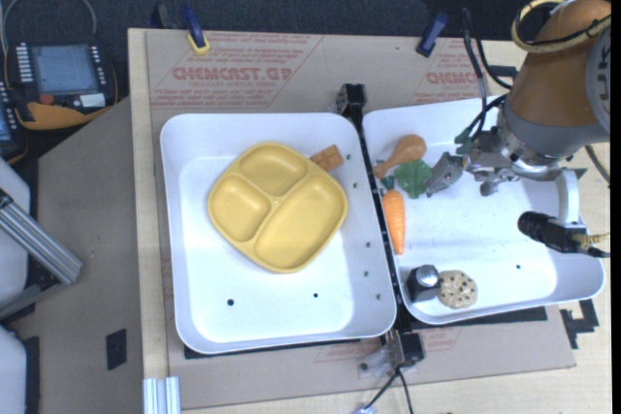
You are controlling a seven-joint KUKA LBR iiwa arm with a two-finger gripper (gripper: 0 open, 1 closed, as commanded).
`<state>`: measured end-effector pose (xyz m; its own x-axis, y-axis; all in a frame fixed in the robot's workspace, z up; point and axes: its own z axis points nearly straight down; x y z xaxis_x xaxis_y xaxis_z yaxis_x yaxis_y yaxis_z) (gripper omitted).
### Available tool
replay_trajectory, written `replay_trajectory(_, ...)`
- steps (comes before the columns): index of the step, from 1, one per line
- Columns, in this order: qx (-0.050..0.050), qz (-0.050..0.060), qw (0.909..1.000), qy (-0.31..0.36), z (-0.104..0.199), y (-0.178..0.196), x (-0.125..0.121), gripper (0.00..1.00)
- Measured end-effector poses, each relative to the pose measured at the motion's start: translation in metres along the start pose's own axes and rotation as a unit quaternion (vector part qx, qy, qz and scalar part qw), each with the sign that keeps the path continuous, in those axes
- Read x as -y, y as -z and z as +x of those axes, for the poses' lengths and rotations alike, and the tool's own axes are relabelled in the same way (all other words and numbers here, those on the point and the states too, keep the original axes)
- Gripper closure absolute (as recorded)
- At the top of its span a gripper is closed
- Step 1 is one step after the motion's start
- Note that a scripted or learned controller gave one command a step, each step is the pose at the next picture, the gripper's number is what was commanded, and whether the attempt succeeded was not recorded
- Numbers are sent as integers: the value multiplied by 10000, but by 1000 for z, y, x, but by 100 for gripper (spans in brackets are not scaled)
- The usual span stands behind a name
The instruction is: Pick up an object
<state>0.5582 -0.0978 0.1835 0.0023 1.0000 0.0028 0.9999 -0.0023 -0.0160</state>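
Observation:
My gripper hangs over the right bin, just right of the toys at its left end. Its two fingers stand apart, open, with only bare bin floor between them. One finger tip is close to a green leafy toy. A tan drumstick lies behind that toy. An orange carrot lies along the bin's left wall. Near the front edge sit a speckled cookie and a small black and silver round piece.
The left bin holds a yellow divided plate with a small brown block at its far right rim. A black cable and plug hang from the wrist over the right bin. A black clip sits between the bins.

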Motion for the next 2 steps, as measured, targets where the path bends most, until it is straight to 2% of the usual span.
replay_trajectory(1, 7, -68, 10000, 12, 0, 7, -3, 0)
replay_trajectory(2, 4, -39, 10000, 5, 0, -42, 7, 0)
